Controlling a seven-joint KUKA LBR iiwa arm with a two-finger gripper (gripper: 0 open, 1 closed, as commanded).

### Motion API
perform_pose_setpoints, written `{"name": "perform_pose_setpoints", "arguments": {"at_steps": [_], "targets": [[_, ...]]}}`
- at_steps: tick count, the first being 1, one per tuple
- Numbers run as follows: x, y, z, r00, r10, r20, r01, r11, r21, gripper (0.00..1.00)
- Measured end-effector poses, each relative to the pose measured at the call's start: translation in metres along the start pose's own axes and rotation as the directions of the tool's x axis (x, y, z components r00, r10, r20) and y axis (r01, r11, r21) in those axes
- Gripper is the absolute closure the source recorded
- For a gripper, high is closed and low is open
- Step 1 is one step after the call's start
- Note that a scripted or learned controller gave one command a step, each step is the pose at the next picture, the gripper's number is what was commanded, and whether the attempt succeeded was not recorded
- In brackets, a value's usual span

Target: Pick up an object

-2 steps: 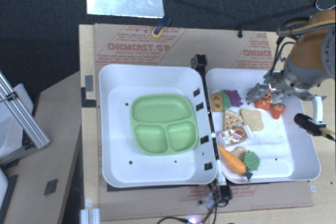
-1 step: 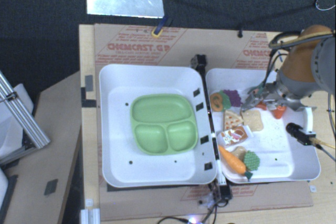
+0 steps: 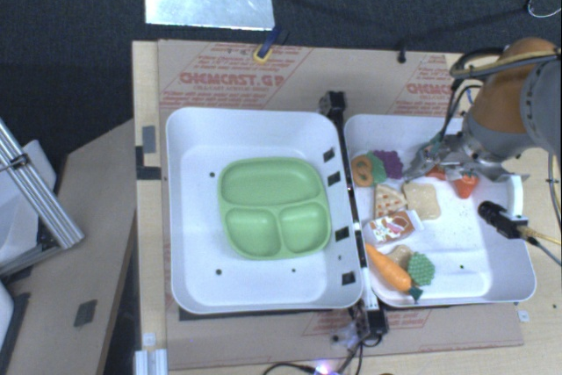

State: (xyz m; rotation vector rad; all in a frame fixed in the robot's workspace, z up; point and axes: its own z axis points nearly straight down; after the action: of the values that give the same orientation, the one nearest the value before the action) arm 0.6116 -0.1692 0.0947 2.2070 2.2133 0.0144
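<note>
Over the right-hand shallow white bin [image 3: 518, 277], near its far edge, the grey arm with the orange band [image 3: 505, 101] has its two-finger gripper [image 3: 439, 161] low among the toy food. Step in hand, as I judge it: the approach or the grasp itself; nothing is visibly lifted. Gripper state: cannot tell, since its tip is a dark, blurred cluster and I cannot make out what, if anything, it touches. Candidates nearby: a small red-orange piece [image 3: 465, 184] just beside the tip, a beige slice-shaped piece [image 3: 422, 199] just below it, and a purple bunch of toy grapes [image 3: 386, 163] toward the divider. An orange toy carrot [image 3: 388, 268] lies well apart at the near edge. The left bin [image 3: 189, 215] holds a green divided plastic plate [image 3: 272, 206]. Next move calls for a firm closure on one item, then a straight lift clear of its neighbours.
</note>
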Motion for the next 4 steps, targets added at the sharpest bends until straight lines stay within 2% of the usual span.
{"name": "perform_pose_setpoints", "arguments": {"at_steps": [1, 2, 3, 4], "targets": [[-0.001, 0.0, -0.008, 1.0, 0.0, 0.003, 0.0, 1.0, -0.002, 1.0], [0.004, 0.005, -0.071, 1.0, -0.002, -0.003, 0.002, 1.0, 0.01, 1.0], [0.004, 0.008, -0.126, 1.0, -0.003, -0.003, 0.003, 1.0, 0.011, 1.0], [0.046, -0.017, -0.119, 1.0, -0.005, -0.006, 0.005, 1.0, 0.018, 1.0]]}}
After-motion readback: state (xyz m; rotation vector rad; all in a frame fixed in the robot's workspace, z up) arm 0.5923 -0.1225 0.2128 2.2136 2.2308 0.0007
